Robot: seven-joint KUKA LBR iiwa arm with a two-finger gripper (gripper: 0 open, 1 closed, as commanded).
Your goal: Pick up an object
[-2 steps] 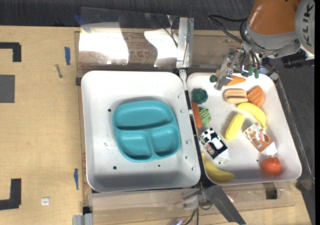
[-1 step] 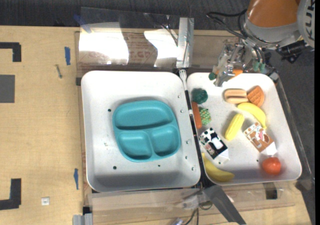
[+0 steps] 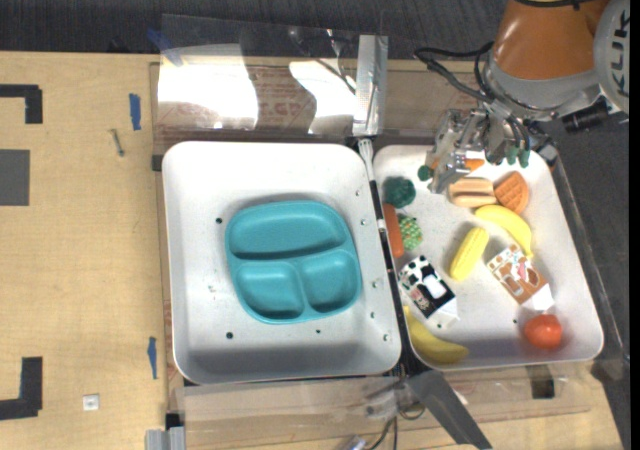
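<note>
The end effector (image 3: 470, 153) hangs at the far edge of the right bin (image 3: 580, 333), just above a toy hot dog (image 3: 470, 189). I cannot tell how it is set, because it is a blur of metal and wires.

The hot dog is a tan bun with a reddish stripe down the middle. It lies near the far wall of the bin. A ridged orange piece (image 3: 511, 189) sits just beside it on the right, and a yellow banana (image 3: 505, 224) curves just below it. A dark green lump (image 3: 400, 191) sits to its left, near the wall between the bins.

Nearer to us are a yellow corn cob (image 3: 468, 252), a small carton (image 3: 515, 274), a red tomato (image 3: 544, 331) and a black and white box (image 3: 428, 286). The middle of this bin has some bare white floor.

The left bin (image 3: 190, 238) holds a blue tray (image 3: 292, 259) with lots of room around it. Both bins sit on the counter (image 3: 70, 238).
</note>
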